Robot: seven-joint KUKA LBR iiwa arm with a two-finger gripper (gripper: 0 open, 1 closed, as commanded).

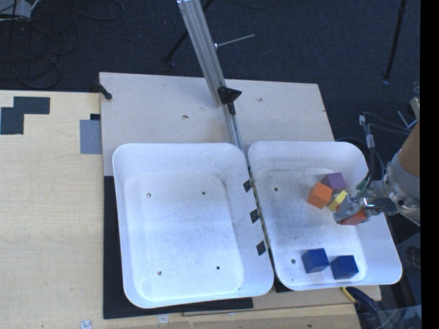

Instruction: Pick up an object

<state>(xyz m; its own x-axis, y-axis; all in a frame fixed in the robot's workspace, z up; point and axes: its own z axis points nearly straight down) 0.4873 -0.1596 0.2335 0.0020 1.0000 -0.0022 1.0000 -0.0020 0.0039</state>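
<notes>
- Here, I am a grey arm reaching in from the right edge of the view, and my jaws (350,211) sit low over the right-hand white bin (288,157).
- My jaws are down among a small cluster of blocks near the bin's right wall; I cannot tell whether they are open or closed, or whether anything sits between them.
- An orange block (319,195) lies at the left of that cluster, tilted on its edge.
- A purple block (335,181) sits just behind it, touching or nearly touching it.
- A small yellow block (338,199) rests between the orange block and my jaws, right beside my tip.
- Something red-orange (354,218) shows just under my jaws; its shape is too blurred to name.
- Two blue blocks (315,260) (344,266) lie side by side near the front of the same bin, well apart from the cluster.
- The left-hand white bin (130,163) stands next to the right one, their rims meeting along the middle.
- Both bins rest on a pale surface (158,108), and a slanted metal rail (204,50) rises from behind them.
</notes>
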